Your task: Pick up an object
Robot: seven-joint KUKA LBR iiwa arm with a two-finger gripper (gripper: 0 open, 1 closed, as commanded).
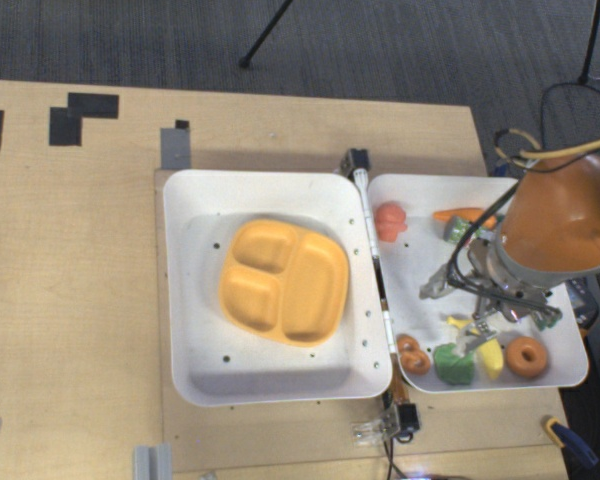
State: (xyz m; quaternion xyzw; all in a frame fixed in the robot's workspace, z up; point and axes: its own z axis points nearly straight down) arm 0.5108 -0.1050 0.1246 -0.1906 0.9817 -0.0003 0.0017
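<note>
pale wooden desk [70, 268], two white bins. gripper [477, 330] low in right bin [420, 248], grip state impossible to tell. green piece [454, 363] and yellow piece [491, 358] just below. approach step; next probably a descent and squeeze.

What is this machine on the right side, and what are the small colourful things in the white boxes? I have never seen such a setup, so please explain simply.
One camera looks down at a slant on a wooden bench. The grey and orange machine is a robot arm reaching in from the right. Its gripper hangs over the right bin, above the toy food there. I cannot tell if it holds anything.

The right bin holds a pink piece, a carrot, two doughnuts, a green piece and a yellow piece. The left bin holds a yellow divided plate.
</note>
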